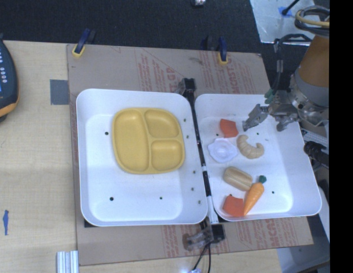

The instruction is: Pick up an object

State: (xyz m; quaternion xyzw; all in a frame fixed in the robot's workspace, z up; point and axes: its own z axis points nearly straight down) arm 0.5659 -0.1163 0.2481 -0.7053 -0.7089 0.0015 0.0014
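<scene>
tool (266, 118) fingers spread, grasping nothing, above right bin (296, 169) | arm cut off at right | carrot (253, 196) overlaps red piece (233, 206)

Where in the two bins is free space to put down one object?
Left bin: bare floor around the yellow tray, widest below it. Right bin: crowded centre; free strip right of the croissant and carrot.

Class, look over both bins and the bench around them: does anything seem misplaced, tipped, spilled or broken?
Nothing looks spilled or broken. The yellow tray lies flat in the left bin. The carrot leans on a red block in the right bin. One small object lies alone on the dark mat beyond the bench.
</scene>
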